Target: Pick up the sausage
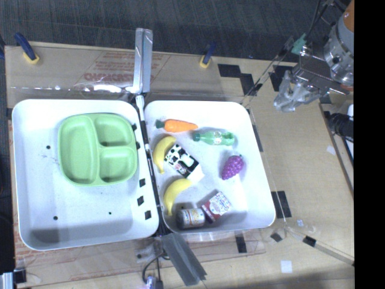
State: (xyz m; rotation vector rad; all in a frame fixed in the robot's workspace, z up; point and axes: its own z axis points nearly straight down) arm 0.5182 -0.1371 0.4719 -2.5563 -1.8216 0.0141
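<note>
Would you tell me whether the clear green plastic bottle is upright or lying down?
Lying down: the clear green plastic bottle rests on its side on the right white bin's floor.

Arm (337,35) reaching in from upper right, wrist angling down-left; gripper (287,98) hanging at its end, fingers blurred.

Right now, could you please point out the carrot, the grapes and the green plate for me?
carrot (180,125), camera view, middle of its orange body.
grapes (233,167), camera view, centre of the purple bunch.
green plate (71,146), camera view, floor of its large left compartment.
</note>
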